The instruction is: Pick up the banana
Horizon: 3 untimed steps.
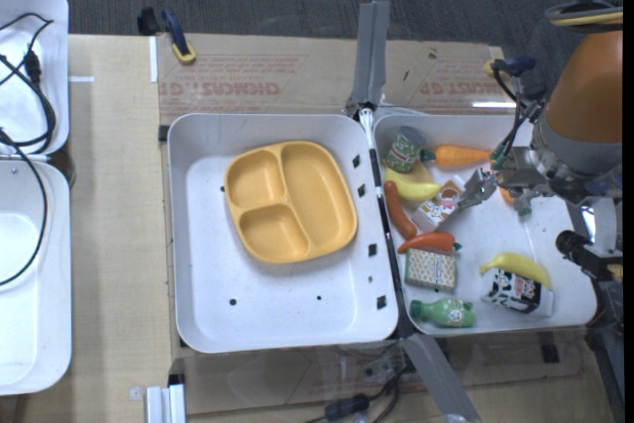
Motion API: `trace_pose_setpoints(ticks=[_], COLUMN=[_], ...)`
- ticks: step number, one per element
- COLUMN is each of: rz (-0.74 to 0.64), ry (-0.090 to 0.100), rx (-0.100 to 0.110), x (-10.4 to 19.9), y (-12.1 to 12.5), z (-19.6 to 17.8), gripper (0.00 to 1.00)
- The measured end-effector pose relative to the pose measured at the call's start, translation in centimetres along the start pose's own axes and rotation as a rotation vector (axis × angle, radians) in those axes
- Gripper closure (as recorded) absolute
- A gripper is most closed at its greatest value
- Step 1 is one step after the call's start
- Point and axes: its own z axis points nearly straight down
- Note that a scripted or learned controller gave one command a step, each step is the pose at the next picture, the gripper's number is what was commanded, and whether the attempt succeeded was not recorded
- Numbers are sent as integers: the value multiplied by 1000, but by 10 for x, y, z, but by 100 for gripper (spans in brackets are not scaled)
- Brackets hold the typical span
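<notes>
The tool (479,190), grip state I cannot tell, is hovering in approach, needing descent onto the curved yellow plastic banana (413,186).

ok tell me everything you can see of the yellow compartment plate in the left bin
The yellow plastic-looking three-compartment plate is a rounded square with one long section on its right side and two smaller ones on its left. It lies flat, right way up, turned slightly askew, on the floor of the left shallow white bin, toward the bin's upper middle. All three sections look bare. Nothing else touches it, and it sits apart from the bin's walls.
</notes>
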Motion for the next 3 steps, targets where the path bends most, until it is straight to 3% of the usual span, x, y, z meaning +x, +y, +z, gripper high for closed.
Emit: trace_pose_setpoints(ticks=[1, 2, 3], rz=[58, 136, 141], ry=[1, 16, 9], rx=[-1, -1, 1], x=[-55, -93, -97], y=[-46, -55, -55], z=[85, 111, 106], gripper=[0, 0, 100])
